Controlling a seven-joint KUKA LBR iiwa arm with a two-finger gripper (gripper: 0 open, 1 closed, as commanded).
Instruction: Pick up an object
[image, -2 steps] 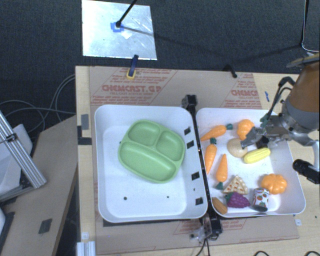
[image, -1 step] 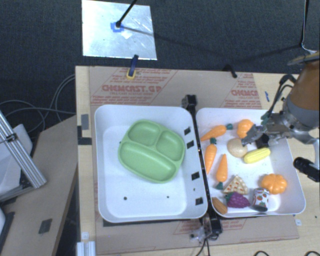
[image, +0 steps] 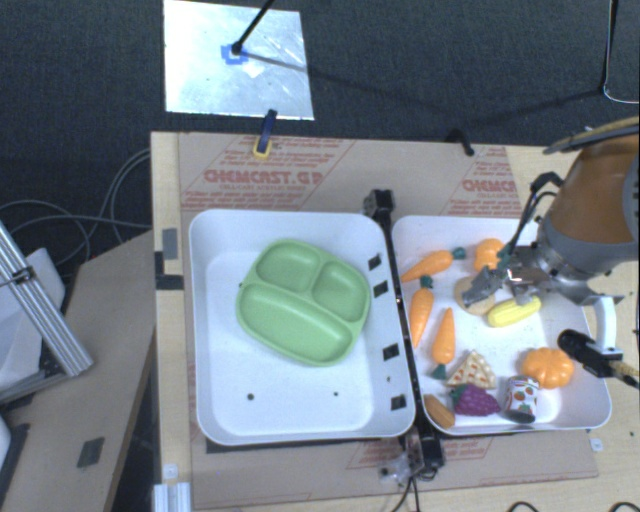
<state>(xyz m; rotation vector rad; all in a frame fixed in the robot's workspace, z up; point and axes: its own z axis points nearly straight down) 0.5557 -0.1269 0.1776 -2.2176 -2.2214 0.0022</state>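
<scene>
Grey and orange-banded, my arm (image: 598, 215) slants into the right bin (image: 590, 405), gripper (image: 490, 287) spread low beside the yellow banana (image: 513, 311). Carrots (image: 443, 335) lie left of the banana, the pumpkin (image: 547, 366) below.

We see small plastic toy foods scattered in the right-hand white bin (image: 600, 405): three orange carrots (image: 443, 335), a yellow banana (image: 513, 311) at the frame's right. Lower right lie an orange pumpkin (image: 547, 366), purple grapes (image: 476, 401) and a tan wedge (image: 470, 371).
</scene>
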